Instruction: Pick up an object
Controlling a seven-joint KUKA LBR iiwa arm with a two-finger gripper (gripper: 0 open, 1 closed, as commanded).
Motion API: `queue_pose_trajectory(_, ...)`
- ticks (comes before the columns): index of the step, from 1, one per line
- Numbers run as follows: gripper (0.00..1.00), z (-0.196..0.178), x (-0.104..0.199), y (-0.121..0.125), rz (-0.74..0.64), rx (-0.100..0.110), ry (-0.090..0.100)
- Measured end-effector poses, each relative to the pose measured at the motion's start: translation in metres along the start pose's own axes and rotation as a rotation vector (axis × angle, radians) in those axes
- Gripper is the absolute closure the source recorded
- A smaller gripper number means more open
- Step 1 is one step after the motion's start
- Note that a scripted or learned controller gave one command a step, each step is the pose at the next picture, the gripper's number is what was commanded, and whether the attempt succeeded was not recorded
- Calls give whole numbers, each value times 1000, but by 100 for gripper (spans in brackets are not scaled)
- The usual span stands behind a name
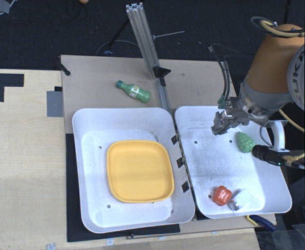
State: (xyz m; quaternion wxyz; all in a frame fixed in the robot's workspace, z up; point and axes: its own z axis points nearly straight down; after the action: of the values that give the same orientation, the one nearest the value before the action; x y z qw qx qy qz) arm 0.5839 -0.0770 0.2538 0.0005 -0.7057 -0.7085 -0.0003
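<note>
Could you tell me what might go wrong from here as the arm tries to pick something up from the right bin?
The gripper hangs over bare floor of the right bin, beside the green object rather than above it, so a straight descent would probably miss. That object lies near the bin's right wall, which could block a grasp. The red object touches a small clear item, which might get dragged along.

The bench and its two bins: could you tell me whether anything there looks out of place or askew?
Yes: a green bottle lies on its side on the bare bench, behind the left bin and outside both bins. The yellow plate sits flat in that bin; nothing looks spilled.
</note>
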Motion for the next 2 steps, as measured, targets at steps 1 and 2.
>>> queue_pose_trajectory(1,100,-4,51,-4,1,0,0)
queue_pose_trajectory(2,100,12,104,-5,1,1,0)
